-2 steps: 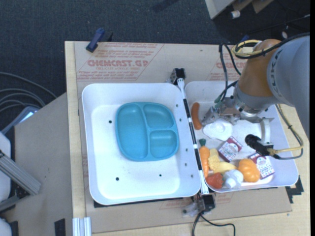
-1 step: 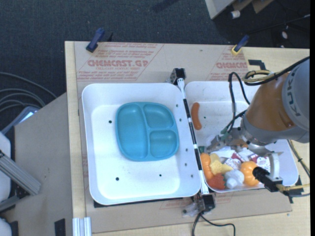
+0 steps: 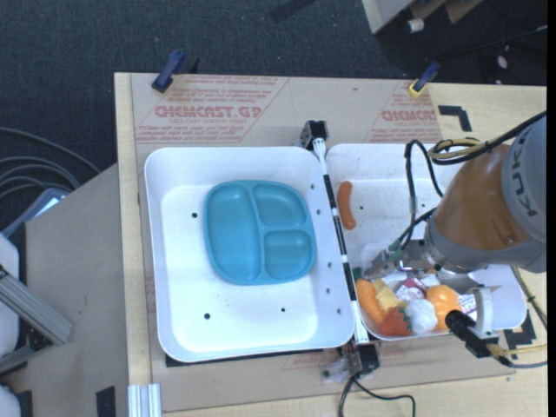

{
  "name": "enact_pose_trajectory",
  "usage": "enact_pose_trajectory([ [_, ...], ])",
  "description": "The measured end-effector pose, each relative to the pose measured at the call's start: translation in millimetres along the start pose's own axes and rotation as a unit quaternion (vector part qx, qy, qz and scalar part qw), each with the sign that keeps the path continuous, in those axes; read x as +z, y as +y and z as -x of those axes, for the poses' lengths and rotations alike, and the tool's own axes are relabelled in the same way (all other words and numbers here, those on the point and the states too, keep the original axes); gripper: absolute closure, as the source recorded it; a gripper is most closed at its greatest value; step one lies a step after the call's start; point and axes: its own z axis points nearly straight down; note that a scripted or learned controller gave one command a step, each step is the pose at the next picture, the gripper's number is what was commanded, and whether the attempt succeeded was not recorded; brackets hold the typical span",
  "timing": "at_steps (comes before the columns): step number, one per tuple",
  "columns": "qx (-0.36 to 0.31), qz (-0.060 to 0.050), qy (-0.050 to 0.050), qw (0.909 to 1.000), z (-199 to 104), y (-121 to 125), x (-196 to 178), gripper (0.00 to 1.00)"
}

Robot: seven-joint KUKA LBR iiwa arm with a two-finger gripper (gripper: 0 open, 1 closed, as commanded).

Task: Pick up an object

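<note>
Camera view: glossy teal tray (image 3: pixel 259 231) (three compartments); smooth orange sausage (image 3: pixel 347 205).

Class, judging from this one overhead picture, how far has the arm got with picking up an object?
Done: the arm has reached over the right bin. In hand: its end effector sits low by the heap of toy food; nothing is visibly held. Left: grasping and lifting an item. The orange sausage lies apart, and the blue divided tray rests in the left bin.

Single fixed camera above bench (image 3: pixel 261 94), angled down on both bins (image 3: pixel 174 259).
</note>
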Motion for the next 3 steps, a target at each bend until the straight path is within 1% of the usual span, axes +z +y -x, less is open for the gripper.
enact_pose_trajectory([
  [1,-0.001,-0.003,0.002,1.0,-1.2,-1.4,-8.6,1.0],
  [2,0.001,-0.003,0.0,1.0,1.4,-1.7,-9.0,0.0],
  [3,0.0,-0.004,0.001,1.0,-0.2,-1.5,-18.2,1.0],
])
